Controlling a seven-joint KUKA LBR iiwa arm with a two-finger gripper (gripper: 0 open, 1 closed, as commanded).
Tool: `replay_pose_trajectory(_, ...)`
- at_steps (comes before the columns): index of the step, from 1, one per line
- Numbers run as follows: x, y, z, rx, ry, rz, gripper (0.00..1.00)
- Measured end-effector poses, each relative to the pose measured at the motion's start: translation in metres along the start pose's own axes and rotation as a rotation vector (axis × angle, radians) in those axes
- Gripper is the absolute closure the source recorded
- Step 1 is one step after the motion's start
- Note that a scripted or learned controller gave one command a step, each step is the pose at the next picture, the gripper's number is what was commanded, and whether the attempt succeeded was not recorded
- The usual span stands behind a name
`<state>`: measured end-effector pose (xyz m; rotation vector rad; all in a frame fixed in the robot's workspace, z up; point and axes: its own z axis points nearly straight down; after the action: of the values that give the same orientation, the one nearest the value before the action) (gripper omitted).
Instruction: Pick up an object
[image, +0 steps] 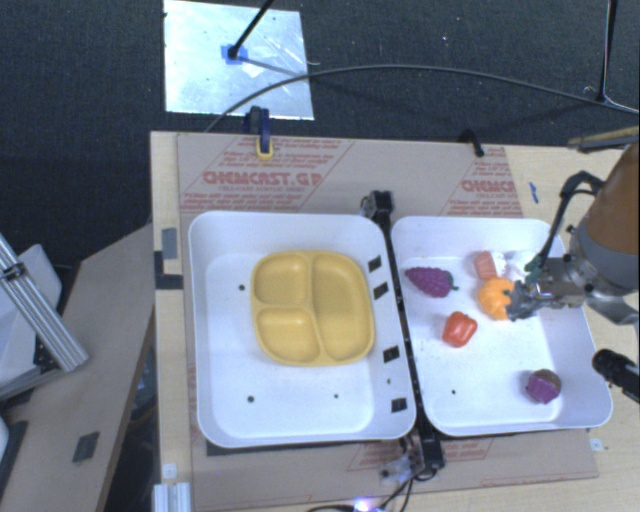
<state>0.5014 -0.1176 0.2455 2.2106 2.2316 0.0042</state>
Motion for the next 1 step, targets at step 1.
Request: replay_pose_trajectory(1, 0.0621, -0.0015, 0.0039, 0.001, 0.001, -0.002, 1.0)
